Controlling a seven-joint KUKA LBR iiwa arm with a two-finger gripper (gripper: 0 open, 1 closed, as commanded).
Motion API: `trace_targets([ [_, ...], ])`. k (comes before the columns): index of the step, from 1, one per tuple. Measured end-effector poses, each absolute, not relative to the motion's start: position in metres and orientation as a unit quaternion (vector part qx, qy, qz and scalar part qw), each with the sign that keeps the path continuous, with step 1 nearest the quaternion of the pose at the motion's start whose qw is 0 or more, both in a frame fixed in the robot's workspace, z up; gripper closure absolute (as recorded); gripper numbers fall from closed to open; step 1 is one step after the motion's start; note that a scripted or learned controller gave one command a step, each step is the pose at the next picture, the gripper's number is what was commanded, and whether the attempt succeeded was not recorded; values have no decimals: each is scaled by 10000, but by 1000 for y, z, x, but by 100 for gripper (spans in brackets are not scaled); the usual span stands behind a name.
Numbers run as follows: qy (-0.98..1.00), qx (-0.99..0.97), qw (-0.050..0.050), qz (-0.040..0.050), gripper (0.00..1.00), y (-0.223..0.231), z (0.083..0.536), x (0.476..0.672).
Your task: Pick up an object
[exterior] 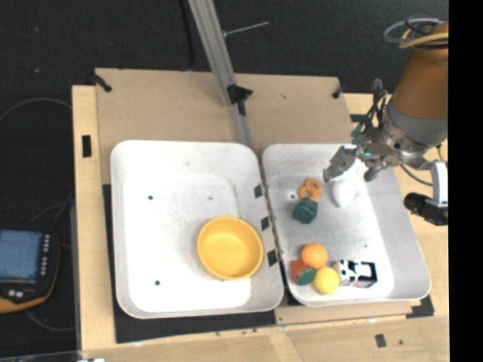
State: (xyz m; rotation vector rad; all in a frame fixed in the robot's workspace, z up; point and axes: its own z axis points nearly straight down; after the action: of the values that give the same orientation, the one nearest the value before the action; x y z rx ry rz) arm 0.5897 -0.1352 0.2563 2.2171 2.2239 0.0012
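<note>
Arm in from the right, gripper point(353, 166) hanging over the upper part of the right bin point(396, 228). One grey finger points left and another right, so I read the fingers as apart with nothing between them. A pale white object point(344, 191) lies just below the gripper on the bin floor; I can't tell its shape or whether a fingertip touches it. No target fixed yet. Candidates, all in the right bin: a small tan ring-like piece point(309, 189) touching a dark green lump point(305, 212) mid-bin; lower down an orange ball point(315, 256) and a yellow ball point(327, 280) packed against a small red-and-green piece point(303, 274), with a black-and-white block point(356, 273) just beside them. A yellow bowl point(230, 246) sits in the left bin point(151, 172). My judgement: take the white object — nearest, standing apart from its neighbours. Centre over it, descend straight, close slowly; the cluster near the bottom invites a nudge. No legible writing on the block or anything else — too small.
</note>
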Motion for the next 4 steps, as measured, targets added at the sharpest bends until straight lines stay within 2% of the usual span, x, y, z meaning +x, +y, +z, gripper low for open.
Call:
trace_targets([
  [1, 7078, 7064, 7, 6, 0, -135, 256, 590],
  [2, 7068, 7074, -3, -16, 0, -134, 213, 594],
  [4, 7064, 7078, 1, -5, 0, -133, 104, 600],
])
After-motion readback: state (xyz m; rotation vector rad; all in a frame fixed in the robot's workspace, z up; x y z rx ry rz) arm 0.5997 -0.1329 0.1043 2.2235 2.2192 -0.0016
